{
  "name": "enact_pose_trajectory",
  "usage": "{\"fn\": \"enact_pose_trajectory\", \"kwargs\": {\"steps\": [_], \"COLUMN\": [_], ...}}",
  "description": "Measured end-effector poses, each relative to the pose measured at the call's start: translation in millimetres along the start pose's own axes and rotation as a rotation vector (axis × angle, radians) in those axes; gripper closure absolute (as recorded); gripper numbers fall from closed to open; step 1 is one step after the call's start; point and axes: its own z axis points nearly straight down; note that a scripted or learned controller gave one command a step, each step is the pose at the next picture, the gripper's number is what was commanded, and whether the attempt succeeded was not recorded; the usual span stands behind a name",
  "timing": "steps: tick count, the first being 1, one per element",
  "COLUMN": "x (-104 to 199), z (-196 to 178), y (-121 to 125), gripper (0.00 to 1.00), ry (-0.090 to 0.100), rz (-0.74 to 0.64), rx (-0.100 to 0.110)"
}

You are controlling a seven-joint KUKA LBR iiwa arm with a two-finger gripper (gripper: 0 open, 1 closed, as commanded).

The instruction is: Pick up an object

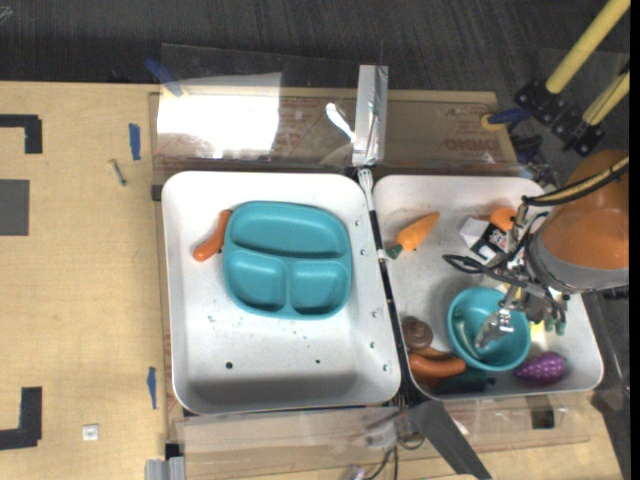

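The right bin (440, 190) holds several toys. A teal bowl (462, 320) sits at its front. My gripper (497, 328) reaches down from the orange-banded wrist (590, 233) into that bowl, its metal tip over the bowl's inside. Purple grapes (541, 368) lie just right of the bowl. A brown round piece (416, 331) and an orange sausage-like toy (437, 365) lie to the bowl's left. A toy carrot (417, 231) rests at the bin's back left. A white and black object (483, 236) and a small orange piece (503, 215) are near the wrist.
The left bin (280, 373) carries a teal divided plate (288, 258) with an orange toy (211, 238) against its left side. A metal divider (371, 118) and clear plastic sheet stand behind the bins. Yellow poles (590, 33) rise at the top right.
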Motion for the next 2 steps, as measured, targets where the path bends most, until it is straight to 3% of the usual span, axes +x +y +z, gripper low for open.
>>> {"fn": "enact_pose_trajectory", "kwargs": {"steps": [1, 2], "x": [-1, 31], "z": [-42, 0], "y": [-10, 25], "gripper": [0.0, 0.0], "ry": [0.024, 0.011], "rz": [0.023, -0.157], "rx": [-0.001, -0.002]}}
